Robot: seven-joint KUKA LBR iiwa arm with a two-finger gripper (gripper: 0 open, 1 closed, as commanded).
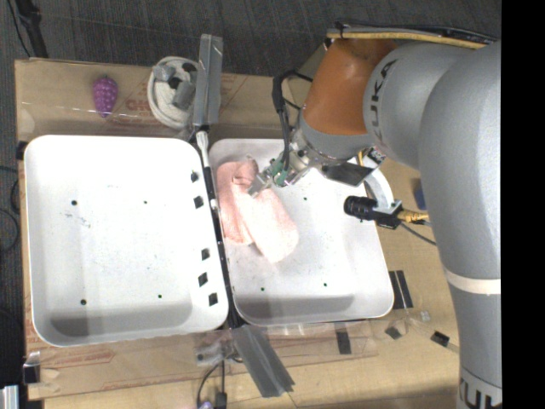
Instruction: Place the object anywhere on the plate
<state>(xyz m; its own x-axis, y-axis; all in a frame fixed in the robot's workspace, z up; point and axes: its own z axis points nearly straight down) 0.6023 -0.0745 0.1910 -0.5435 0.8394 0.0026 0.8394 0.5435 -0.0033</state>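
Two-finger gripper point(274, 175) on the grey arm hangs low over the right shallow white bin point(341, 271), its tip at the top edge of a soft pale-pink cloth-like object point(255, 216); whether it pinches that object I cannot tell. No plate is identifiable.

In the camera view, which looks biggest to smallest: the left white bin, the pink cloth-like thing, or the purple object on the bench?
1. Left white bin, by far the largest.
2. Pink cloth-like thing in the right bin.
3. Purple object, smallest.
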